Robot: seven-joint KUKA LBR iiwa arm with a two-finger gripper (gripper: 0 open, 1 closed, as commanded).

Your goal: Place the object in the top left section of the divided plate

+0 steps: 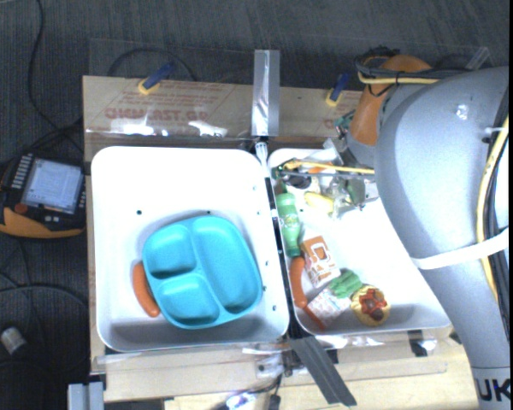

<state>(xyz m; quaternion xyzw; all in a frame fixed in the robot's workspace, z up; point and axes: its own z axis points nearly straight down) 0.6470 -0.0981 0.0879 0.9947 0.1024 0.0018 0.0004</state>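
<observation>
A blue divided plate [203, 269] lies in the left bin [120, 178]; its three sections hold nothing. An orange sausage [143, 289] rests on the bin floor against the plate's left rim. The grey arm [445, 152] reaches over the right bin [410, 314], with its gripper [346, 191] low over the bin's far end, by a small yellow piece [318, 201]. Below it lie a green bottle [287, 220], an orange-and-white carton [320, 259], a red sausage [298, 282], a green item [345, 282] and a red-and-yellow toy food [370, 304].
A grey bar [266, 92] stands behind the divider between the bins. Clamps [156, 79] hold the cardboard backing at the far edge. A handheld device [44, 195] lies on the floor to the left. The arm's body covers the right bin's right side.
</observation>
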